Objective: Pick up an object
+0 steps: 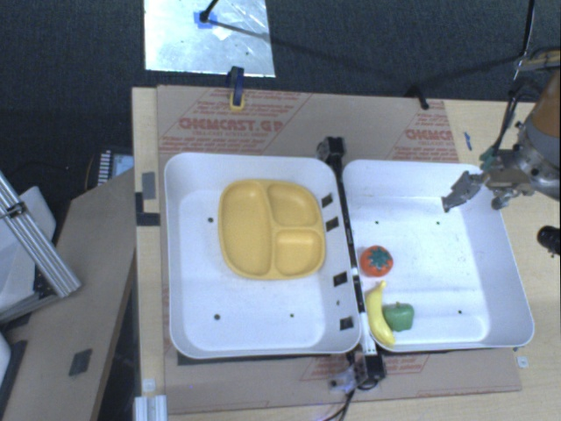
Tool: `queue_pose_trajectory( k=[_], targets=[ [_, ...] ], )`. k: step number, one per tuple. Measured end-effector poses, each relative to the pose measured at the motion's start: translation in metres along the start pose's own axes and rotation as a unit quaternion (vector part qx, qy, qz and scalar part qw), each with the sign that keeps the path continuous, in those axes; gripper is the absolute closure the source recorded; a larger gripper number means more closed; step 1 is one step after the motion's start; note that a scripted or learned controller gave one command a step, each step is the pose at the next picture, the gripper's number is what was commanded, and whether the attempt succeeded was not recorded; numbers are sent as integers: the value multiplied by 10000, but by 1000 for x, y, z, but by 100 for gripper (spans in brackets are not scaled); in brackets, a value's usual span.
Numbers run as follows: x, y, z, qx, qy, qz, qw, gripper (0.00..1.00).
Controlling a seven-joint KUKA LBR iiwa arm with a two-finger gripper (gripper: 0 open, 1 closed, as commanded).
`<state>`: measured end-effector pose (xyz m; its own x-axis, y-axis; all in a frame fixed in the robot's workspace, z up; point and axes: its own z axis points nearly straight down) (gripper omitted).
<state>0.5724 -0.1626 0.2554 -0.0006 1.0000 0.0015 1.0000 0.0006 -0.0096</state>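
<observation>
Objects for the pick lie in the near left corner of the right bin [491, 270]: a yellow banana [379, 316] along the dividing wall, a green toy pepper [400, 316] touching it on the right, and just behind them a red tomato [377, 260], a little apart from both. You should choose the tomato, I think, because it stands free, while the banana is pressed to the wall and the pepper leaves no room for a finger between. Further back, the gripper [473, 189] hangs above the far right part of the same bin, well apart from all three, with nothing in it; its fingers seem spread, one pointing to the left. Bring it over the tomato first, then lower straight, and close only when the fingers stand on both sides. The yellow plate [270, 229] in the left bin [188, 314] you can ignore.
</observation>
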Motion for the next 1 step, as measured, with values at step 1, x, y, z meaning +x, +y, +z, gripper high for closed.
queue_pose_trajectory(
  k=[1],
  targets=[
    [0,2,-6,-53,-10,-13,10000,0]
  ],
)
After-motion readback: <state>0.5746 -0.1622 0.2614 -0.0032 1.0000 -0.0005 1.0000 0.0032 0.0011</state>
